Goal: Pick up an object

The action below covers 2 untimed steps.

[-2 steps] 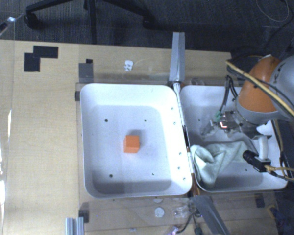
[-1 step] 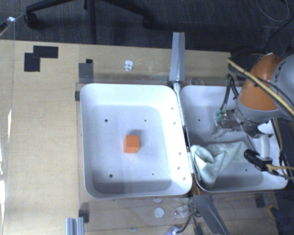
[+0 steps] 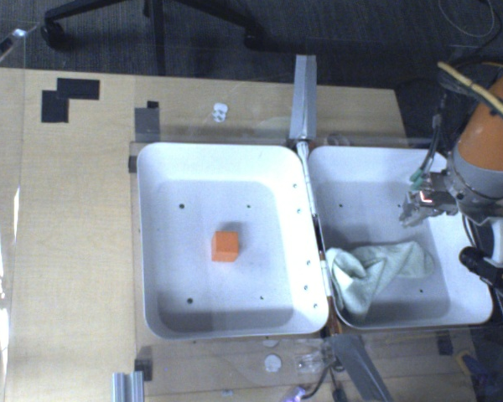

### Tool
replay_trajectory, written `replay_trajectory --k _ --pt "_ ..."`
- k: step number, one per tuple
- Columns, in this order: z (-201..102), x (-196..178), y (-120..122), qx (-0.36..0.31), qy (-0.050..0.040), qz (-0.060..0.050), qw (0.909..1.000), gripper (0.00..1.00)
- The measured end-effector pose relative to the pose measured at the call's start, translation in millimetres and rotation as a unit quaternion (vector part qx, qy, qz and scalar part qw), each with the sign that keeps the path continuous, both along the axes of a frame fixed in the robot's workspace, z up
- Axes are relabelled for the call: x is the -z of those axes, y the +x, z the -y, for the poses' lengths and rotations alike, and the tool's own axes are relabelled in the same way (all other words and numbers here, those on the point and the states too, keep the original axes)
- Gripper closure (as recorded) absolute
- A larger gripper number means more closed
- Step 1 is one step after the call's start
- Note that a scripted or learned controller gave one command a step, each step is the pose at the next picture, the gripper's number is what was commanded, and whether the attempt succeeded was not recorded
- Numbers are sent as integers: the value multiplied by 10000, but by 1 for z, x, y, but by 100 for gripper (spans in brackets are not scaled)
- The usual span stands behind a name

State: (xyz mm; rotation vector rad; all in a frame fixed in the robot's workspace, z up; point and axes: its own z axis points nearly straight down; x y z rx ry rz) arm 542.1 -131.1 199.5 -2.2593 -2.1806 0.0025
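An orange cube (image 3: 225, 246) lies near the middle of the left bin (image 3: 163, 174). A crumpled pale green-white cloth (image 3: 377, 273) sits at the front of the right bin (image 3: 352, 174), against its left wall. My gripper (image 3: 415, 210) hangs over the right part of the right bin, above and a little behind the cloth's right end. It is small in the view, and nothing shows between its tips. The arm's orange band (image 3: 486, 132) is at the right edge.
A metal post (image 3: 303, 99) stands behind the divider between the two bins. Black tape marks (image 3: 67, 97) lie on the wooden bench at the back left. A chair base (image 3: 151, 7) stands on the dark floor beyond the bench.
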Motion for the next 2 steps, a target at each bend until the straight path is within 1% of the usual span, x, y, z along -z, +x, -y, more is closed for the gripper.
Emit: replay_trajectory --k 1,2 --pt "0 82 6 -1902 13 -4 9817 100" --pt "-9 -13 29 97 -2 1 10000 100"
